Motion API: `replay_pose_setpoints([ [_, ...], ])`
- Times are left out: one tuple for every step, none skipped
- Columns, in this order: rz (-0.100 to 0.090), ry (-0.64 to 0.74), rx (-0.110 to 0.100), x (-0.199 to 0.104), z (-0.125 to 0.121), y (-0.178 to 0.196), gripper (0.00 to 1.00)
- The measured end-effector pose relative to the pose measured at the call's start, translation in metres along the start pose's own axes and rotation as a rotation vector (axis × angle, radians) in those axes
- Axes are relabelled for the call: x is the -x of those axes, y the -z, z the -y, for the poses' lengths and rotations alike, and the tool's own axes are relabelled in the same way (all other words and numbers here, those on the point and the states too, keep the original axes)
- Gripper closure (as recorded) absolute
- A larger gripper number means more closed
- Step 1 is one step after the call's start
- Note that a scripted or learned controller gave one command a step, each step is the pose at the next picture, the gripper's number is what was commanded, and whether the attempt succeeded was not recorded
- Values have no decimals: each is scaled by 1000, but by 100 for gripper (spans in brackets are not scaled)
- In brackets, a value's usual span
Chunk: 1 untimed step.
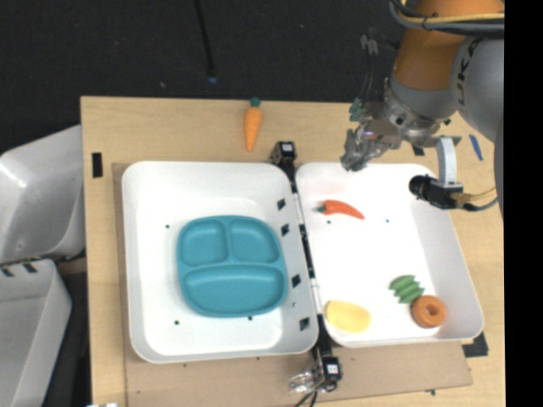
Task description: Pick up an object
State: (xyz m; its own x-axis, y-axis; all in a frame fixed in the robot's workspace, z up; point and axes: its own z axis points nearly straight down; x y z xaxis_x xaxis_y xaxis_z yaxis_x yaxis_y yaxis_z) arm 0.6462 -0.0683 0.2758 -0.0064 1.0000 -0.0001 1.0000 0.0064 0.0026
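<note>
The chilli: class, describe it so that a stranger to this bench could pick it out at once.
Start at the right bin, the one without the blue tray. Near its upper left lies the chilli, below the claw. It alone is red, thin and curved; the yellow piece, green piece and orange ring cluster along the near edge.

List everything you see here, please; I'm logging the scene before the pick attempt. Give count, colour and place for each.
bench: one, tan wood, under both bins
bins: two, white, side by side
divided plate: one, teal, middle of left bin
carrot: one, orange, on bench behind left bin
chili pepper: one, red-orange, back of right bin
yellow piece: one, front of right bin
green piece: one, front right of right bin
doughnut: one, orange-brown, beside green piece
arm: one, grey and orange, upper right
gripper: one, dark, above right bin's back edge
</note>
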Motion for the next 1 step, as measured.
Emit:
replay_pose_setpoints([
  [0,-1,-3,-46,3,-16,100],
])
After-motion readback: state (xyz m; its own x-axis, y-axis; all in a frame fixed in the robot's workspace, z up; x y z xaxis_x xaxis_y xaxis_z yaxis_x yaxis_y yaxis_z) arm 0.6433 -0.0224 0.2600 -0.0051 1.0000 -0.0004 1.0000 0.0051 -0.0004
